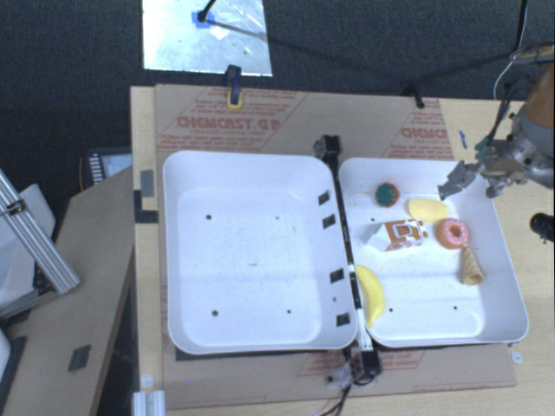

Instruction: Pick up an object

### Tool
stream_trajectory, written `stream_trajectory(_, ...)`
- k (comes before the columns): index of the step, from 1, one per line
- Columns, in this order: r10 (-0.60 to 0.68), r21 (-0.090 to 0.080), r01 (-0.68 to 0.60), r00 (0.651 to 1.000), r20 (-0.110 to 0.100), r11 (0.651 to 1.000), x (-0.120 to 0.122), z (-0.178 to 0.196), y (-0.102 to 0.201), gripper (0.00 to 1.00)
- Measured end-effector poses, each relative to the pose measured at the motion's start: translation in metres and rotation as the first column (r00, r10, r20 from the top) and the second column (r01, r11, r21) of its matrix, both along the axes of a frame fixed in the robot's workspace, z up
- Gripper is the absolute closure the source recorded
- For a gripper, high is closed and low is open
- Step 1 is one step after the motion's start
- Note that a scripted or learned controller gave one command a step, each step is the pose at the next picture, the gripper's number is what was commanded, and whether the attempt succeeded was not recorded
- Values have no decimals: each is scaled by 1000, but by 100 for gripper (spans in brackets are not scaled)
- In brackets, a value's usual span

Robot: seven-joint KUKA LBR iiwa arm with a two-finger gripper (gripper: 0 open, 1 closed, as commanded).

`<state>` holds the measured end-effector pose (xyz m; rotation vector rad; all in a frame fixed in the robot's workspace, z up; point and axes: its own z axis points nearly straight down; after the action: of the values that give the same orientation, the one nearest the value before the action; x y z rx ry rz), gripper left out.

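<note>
The right bin (499, 319) holds several small objects. A green and red ball (387, 194) lies near its back, with a pale yellow piece (427, 209) just to the right. In front of these are a white and orange carton (401, 233), a pink donut (452, 233) and a tan cone (470, 267). A banana (371, 295) rests against the bin's left wall. My gripper (471, 189) hangs over the bin's back right corner, just above and right of the yellow piece, open, with nothing between its fingers.
The left bin (251, 250) sits beside the right one, with black clips (331, 224) along the shared wall. A shiny metal sheet (206, 24) lies beyond the bench. A cable (460, 63) runs behind the bins towards the arm.
</note>
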<state>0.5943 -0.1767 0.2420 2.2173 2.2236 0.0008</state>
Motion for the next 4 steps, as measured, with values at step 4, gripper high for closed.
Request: stream_trajectory(4, 6, 1, -6, 1000, 13, 1000, 75, 299, 203, 0)
